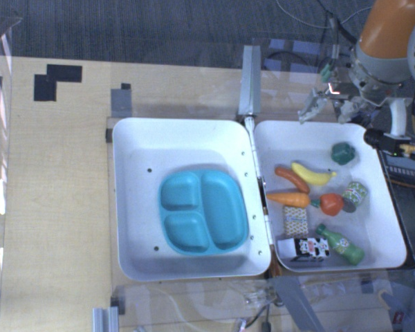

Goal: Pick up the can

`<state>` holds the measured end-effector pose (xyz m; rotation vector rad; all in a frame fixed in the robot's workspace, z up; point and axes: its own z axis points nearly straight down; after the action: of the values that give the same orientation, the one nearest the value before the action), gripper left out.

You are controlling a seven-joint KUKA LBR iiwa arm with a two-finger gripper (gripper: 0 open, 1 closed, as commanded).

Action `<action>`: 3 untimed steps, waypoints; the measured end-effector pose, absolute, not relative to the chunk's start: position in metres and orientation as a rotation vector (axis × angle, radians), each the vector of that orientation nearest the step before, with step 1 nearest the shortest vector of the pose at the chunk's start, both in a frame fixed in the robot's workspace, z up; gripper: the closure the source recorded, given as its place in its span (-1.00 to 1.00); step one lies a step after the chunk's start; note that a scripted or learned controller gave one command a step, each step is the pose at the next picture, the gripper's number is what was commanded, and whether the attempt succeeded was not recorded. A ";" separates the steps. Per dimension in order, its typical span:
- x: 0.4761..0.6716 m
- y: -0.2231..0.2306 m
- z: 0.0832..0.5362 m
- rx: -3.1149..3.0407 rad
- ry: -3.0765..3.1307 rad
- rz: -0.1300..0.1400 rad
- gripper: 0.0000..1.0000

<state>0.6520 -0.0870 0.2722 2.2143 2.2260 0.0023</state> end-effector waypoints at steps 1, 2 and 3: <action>0.627 -0.192 0.203 2.061 2.367 0.001 -1.00; 0.574 -0.204 0.114 1.999 2.421 0.002 -1.00; 0.569 -0.207 0.096 1.964 2.415 0.017 -1.00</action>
<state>0.5685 -0.2069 0.0965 1.9644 2.4153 0.0166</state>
